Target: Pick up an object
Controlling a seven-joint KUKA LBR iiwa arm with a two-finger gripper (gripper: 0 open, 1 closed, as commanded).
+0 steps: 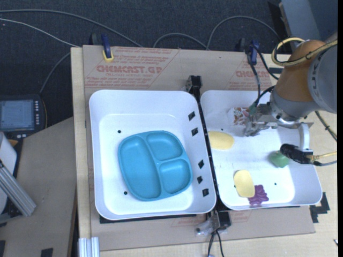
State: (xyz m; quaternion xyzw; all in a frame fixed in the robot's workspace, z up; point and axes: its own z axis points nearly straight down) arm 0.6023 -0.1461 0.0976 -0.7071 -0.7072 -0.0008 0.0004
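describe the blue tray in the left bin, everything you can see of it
The blue tray is a light blue, rounded-corner divided plate that looks like smooth plastic. Raised ridges split it into three compartments: one long one on its left side and two smaller ones on its right. It lies flat, right side up and turned at a slant, near the middle of the left bin, resting on the bin's white floor. Nothing lies in it or touches it.

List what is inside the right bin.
The right bin holds two yellow pieces, a purple piece, a green piece and a patterned item. The arm covers the bin's far right corner.
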